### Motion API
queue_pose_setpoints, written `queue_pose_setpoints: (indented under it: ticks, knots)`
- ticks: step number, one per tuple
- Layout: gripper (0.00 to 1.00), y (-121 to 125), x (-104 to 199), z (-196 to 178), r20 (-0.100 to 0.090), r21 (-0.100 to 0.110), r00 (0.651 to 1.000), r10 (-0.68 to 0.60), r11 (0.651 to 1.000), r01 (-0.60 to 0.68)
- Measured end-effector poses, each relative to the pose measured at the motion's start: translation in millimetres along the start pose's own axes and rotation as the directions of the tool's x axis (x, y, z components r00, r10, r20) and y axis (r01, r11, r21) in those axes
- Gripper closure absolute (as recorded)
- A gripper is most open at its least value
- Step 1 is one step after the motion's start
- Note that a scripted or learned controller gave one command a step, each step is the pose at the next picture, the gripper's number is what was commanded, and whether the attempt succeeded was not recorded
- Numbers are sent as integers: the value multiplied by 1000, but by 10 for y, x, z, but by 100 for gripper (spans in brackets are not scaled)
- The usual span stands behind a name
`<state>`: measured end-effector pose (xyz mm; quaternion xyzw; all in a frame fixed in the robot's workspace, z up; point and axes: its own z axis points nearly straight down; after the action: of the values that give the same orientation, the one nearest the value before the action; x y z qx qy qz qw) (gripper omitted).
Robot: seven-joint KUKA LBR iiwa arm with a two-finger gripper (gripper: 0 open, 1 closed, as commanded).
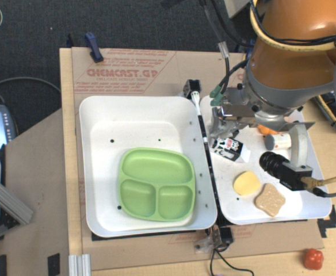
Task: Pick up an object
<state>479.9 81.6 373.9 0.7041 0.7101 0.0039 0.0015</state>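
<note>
A black-and-white packet [228, 148] is lying flat, long axis pointing lower right, just beside the end effector [218, 131]; I cannot tell its grip.

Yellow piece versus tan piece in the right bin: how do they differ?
The yellow piece is smooth and rounded; the tan piece is speckled and squarish. The yellow piece lies nearer the left bin than the tan piece. Both lie flat in the right bin.

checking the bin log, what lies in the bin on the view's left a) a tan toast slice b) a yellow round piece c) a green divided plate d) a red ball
c: the green divided plate lies flat in the left bin, while the yellow piece and tan slice sit in the right bin.
</note>
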Motion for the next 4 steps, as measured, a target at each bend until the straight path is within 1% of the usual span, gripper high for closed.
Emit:
queue_pose_setpoints:
  ticks: [1, 2, 4]
  knots:
    - [100, 1, 69, -306, 2, 2, 1000, 6, 1000, -6]
    - [100, -10, -141, -29, 4, 12, 1000, 12, 1000, -12]
    - [100, 5, -124, -251, 4, 4, 1000, 8, 1000, -8]
